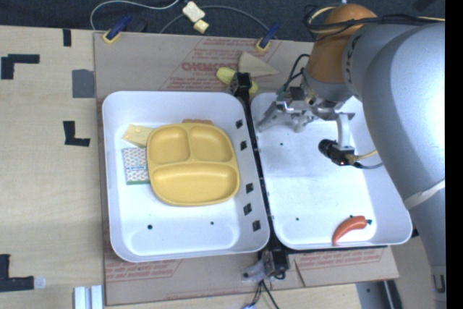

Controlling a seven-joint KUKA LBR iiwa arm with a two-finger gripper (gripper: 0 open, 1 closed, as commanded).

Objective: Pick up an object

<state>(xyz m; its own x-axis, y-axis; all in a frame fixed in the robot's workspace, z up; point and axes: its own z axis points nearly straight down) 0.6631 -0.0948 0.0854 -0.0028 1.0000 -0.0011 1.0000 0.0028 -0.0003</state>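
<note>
A pale wooden bench (pixel 43 177) carries a brown cardboard sheet (pixel 181 65), clamped at its far edge, on which two shallow white bins, left (pixel 119 228) and right (pixel 391 224), sit touching side by side.

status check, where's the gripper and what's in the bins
Gripper over right bin top-left corner, nothing held. Orange pepper near bottom edge. Yellow plate in left bin.

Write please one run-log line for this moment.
arm: grey, over right white bin | gripper: upper left of that bin, nothing seen held | orange chili-shaped toy: right bin, near corner | yellow divided plastic plate: left bin
</note>
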